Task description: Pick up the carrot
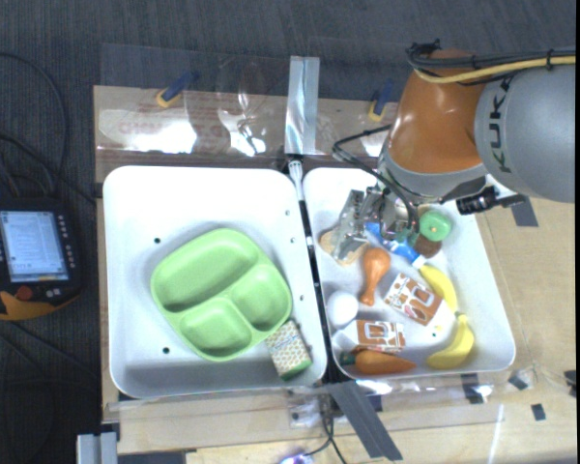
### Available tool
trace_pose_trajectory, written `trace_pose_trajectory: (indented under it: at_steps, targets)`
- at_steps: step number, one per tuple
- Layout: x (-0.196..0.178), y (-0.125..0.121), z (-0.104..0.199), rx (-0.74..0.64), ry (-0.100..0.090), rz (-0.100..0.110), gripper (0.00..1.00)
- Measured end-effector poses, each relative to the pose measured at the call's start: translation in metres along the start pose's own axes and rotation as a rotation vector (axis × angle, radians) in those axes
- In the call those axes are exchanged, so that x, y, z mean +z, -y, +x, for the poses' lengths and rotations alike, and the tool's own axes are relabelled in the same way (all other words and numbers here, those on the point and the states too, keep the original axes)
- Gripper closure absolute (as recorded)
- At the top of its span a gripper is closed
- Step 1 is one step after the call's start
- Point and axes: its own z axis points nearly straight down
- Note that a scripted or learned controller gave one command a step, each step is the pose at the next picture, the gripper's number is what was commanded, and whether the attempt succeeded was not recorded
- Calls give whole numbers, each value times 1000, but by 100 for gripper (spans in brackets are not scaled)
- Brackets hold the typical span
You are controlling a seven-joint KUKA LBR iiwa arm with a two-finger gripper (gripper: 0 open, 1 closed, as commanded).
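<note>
The carrot (384, 362) is orange with a dark green end. It lies flat along the front wall of the right bin (493, 307), just below a small brown-and-white packet (379, 334). My gripper (360, 230) hangs under the orange wrist band at the back left of that bin, over a blue item (379, 233). It is well behind the carrot and apart from it, with an orange drumstick-shaped toy (372, 271) and a white egg (341, 308) between them.
Also in the right bin are a banana (449, 332), a second brown-and-white packet (412, 298) and a green-capped bottle (430, 230). The left bin (135, 211) holds a green divided plate (222, 293) and a small patterned box (289, 349). A handheld pendant (24, 249) lies at far left.
</note>
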Motion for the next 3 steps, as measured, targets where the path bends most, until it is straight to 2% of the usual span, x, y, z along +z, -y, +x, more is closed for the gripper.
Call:
trace_pose_trajectory:
  at_steps: [1,2,3]
  targets:
    - [3,13,51,-566,-10,-1,100]
    - [-69,17,38,-818,-6,-3,100]
    - [5,6,87,-1078,-13,-6,100]
